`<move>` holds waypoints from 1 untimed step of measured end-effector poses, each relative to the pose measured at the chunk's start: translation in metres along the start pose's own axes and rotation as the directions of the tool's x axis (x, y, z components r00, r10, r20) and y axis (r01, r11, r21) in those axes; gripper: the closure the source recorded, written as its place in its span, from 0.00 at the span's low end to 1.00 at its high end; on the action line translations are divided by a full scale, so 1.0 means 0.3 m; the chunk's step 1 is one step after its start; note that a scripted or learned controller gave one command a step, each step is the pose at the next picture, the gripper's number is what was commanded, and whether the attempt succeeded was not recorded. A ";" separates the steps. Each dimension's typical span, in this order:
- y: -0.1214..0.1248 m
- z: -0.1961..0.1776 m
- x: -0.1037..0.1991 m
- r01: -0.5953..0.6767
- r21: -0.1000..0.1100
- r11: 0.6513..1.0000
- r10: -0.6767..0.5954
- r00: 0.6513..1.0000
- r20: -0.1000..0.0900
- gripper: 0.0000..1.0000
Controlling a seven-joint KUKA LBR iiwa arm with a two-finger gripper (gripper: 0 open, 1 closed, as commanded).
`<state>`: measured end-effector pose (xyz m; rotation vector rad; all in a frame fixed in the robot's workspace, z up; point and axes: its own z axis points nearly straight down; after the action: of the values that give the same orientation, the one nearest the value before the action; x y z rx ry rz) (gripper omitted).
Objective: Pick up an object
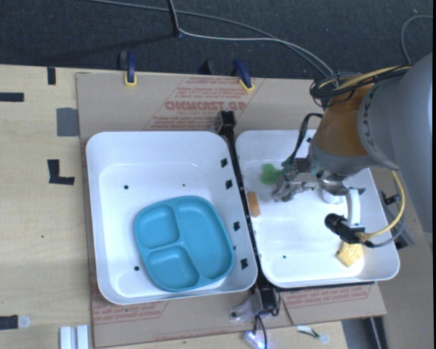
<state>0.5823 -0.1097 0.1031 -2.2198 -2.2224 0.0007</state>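
You've got the gripper (285, 187) down in the right bin (305, 267), low over the floor, just beside the green object (268, 171), which lies toward the back of that bin, close to the divider (240, 187) between the two bins. That green piece looks like your target, and it sits right at the gripper's tip on the divider side. Whether it is truly between the fingers, you can't tell from here, and whether the gripper is released or clenched can't be told either, the metal parts blur together.

To do this well, make sure the tip is centred over the green object and not pushing it against the divider; a thing this small can skid along the smooth white floor. Close firmly, then lift straight up and check that the green comes with you.

Now the containers. In the right bin, an orange piece (253, 204) lies just against the divider, nearer the front than the green one, and a yellow object (349, 254) sits far from the divider, toward the front corner. On the other side of the divider, the left bin (109, 158) holds a blue divided plate (182, 243), lying flat toward the front, well away from the action
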 end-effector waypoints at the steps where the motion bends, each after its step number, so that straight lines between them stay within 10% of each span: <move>1: -0.005 -0.204 0.016 0.000 -0.005 1.000 0.000 1.000 0.001 1.00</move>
<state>0.5810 -0.1048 0.1643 -2.2232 -2.2250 -0.0048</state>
